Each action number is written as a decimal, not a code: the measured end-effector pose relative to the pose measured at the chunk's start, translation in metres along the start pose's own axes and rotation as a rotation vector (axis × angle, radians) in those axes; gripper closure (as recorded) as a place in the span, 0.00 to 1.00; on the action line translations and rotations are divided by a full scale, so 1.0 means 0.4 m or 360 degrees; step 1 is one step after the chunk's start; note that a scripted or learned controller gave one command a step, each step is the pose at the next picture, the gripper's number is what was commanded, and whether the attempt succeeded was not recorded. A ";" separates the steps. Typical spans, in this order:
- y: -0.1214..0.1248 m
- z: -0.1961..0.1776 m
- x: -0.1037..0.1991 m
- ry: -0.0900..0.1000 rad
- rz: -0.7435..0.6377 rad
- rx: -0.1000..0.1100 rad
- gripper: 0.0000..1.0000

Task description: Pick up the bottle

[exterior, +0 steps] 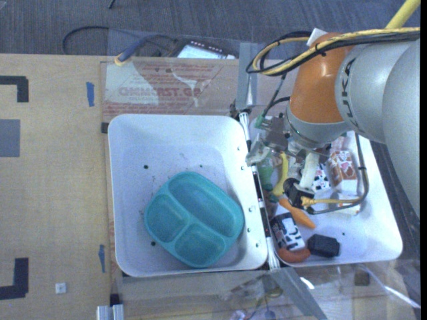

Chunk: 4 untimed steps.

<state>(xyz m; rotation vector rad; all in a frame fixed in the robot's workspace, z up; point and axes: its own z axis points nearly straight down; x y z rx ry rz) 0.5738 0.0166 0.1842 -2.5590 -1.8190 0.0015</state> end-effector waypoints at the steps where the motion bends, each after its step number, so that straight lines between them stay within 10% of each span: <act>1: 0.166 -0.001 -0.125 -0.0001 -0.0090 -0.0005 0.00; 2: 0.186 0.176 -0.231 0.0005 -0.0213 -0.0058 0.00; 3: 0.237 -0.075 -0.027 -0.0001 -0.0230 -0.0006 0.00; 4: 0.102 -0.001 0.129 0.0000 -0.0080 0.0001 0.00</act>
